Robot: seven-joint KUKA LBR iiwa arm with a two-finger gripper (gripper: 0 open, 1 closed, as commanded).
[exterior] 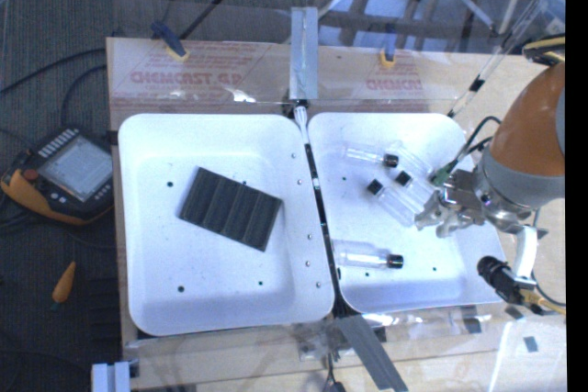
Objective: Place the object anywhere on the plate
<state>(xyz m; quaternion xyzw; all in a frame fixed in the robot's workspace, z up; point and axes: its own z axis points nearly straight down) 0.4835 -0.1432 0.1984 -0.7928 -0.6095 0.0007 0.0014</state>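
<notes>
Clear vials with black caps lie in the right bin point(432, 285), all on their sides. One vial point(367, 157) rests near the bin's far wall, its cap pointing toward the arm. A pair of vials point(401, 197) lies close together near the middle of the bin, their caps toward the divider and their bodies slanting toward the gripper point(443, 218). A fourth vial point(366, 259) lies apart from the others near the bin's front, its cap to the right.

The gripper is low over the right half of this bin, just beside the right end of the paired vials. Glare and the clear plastic make it impossible to tell whether it touches either of them, or whether the claw is released or clenched. The orange band point(537, 128) of the arm rises above it at the view's right edge.

A dark ribbed plate point(230, 208) lies flat in the left bin point(147, 151), turned at a slant to the walls, near the middle and well apart from every vial. Nothing rests on it.

Beyond the bins, a handheld pendant point(69, 172) with a screen sits on the dark floor to the left, and a small orange tool point(62, 282) lies nearer the front. Two clamps point(170, 39) grip the clear panel behind the bins.
</notes>
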